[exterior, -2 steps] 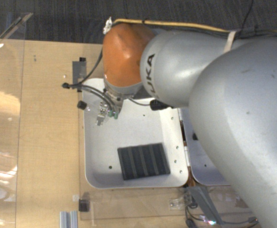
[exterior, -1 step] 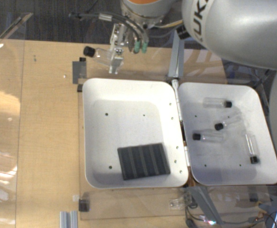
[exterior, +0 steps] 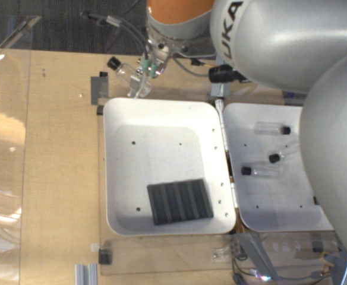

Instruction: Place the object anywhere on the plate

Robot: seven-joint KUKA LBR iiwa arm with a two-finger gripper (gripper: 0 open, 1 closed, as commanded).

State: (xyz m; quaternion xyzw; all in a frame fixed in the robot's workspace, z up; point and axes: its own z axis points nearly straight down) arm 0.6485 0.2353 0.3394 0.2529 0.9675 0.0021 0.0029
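Grey KUKA arm with orange band reaching in above the bins, gripper beyond the left white bin's far rim, clenched on a clear black-capped vial, dark ribbed rectangular plate in that bin's near part, three more clear vials in the right white bin.

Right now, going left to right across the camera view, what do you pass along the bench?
Bare wooden bench top → left white bin with the dark ribbed plate inside it → right white bin holding clear vials with black caps → the grey arm over the right edge.
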